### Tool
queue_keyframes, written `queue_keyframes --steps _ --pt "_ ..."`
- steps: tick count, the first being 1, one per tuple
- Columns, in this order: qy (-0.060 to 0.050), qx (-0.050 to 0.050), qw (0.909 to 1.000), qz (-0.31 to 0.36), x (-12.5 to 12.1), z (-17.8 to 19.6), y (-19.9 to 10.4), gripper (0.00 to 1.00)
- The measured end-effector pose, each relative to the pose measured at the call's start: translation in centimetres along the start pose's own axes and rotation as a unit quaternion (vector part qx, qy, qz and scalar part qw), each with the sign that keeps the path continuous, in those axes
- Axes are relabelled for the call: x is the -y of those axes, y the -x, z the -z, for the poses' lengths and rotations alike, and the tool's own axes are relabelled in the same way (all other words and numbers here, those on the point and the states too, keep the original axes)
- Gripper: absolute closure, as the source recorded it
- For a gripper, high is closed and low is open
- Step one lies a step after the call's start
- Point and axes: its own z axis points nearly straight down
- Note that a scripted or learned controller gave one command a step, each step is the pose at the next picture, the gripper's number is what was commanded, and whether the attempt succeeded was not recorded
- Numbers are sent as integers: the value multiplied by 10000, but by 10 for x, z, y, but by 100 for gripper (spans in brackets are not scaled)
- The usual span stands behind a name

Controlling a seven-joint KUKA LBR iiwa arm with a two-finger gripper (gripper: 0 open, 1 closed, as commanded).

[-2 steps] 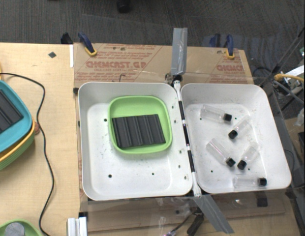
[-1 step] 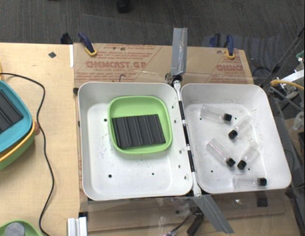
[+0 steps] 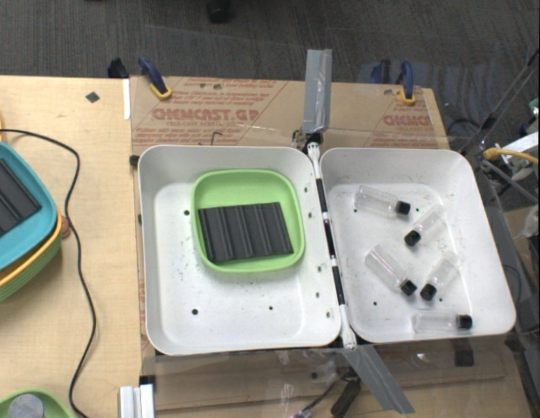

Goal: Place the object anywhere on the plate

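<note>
I see the left bin's [image 3: 165, 320] near rim closest to me; its green plate [image 3: 246, 192] carries a dark ribbed pad [image 3: 245, 232]. 5 clear vials [image 3: 390, 271] lie scattered in the right bin [image 3: 479, 233]. The hand's state I cannot tell.

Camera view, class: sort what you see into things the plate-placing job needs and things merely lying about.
Job:
square green plate with dark ribbed insert
five clear plastic vials with black caps

Lying about:
stacked teal and green plates
black cable
blue-handled clamps
</note>
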Motion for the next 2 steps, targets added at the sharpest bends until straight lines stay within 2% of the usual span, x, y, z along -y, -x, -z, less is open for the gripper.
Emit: queue_keyframes --steps 1,2 --pt "0 5 10000 -3 1 -5 7 0" --pt "-3 1 10000 -13 4 8 23 0"
